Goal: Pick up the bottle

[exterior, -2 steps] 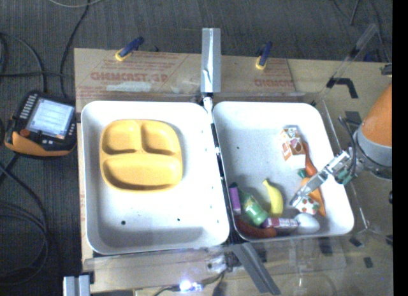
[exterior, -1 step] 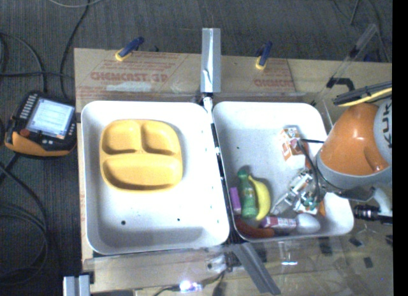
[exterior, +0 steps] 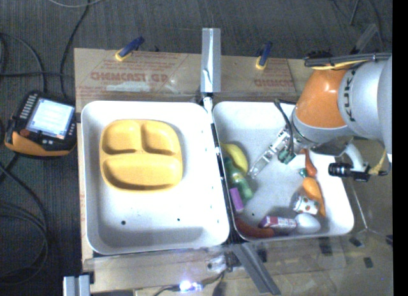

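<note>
One bottle (exterior: 237, 177), green, lies against the left wall of the right bin (exterior: 268, 111), just below a yellow fruit (exterior: 236, 156). Its long axis appears to run top-to-bottom in the view. The gripper (exterior: 258, 164) hangs just right of it; whether the jaws are spread cannot be told.

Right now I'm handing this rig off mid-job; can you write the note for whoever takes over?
Gripper: low in the right bin, fingers not holding anything.
Bottle: green, against the right bin's left wall, just below the yellow banana-like toy, beside and left of the gripper.
Other clutter: orange pieces on the bin's right side and a red-and-white tube along its front wall.
Left bin: holds the yellow divided tray.
Done: approach.
Left: grasp the bottle and lift it.
</note>
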